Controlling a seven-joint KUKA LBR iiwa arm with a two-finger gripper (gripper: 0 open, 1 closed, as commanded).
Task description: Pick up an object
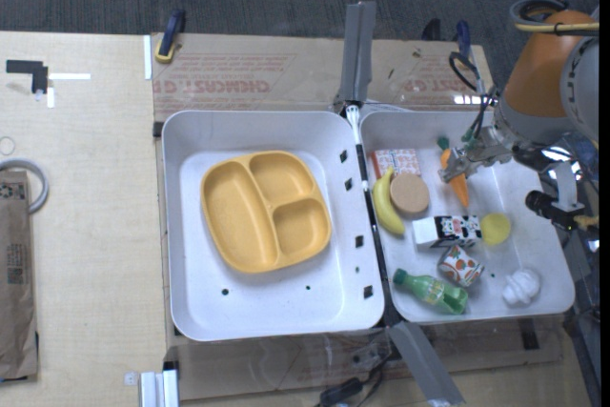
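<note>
In the right bin [548, 295], at its one o'clock corner, we see the end effector [464, 163] pinching an orange carrot [457, 178]. We judge it light, stiff, slick; mid-body grip suits best.

The wooden bench [86, 205] bears two white bins [181, 234].

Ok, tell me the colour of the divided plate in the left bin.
Yellow; the divided plate shows best in the camera view.
</note>
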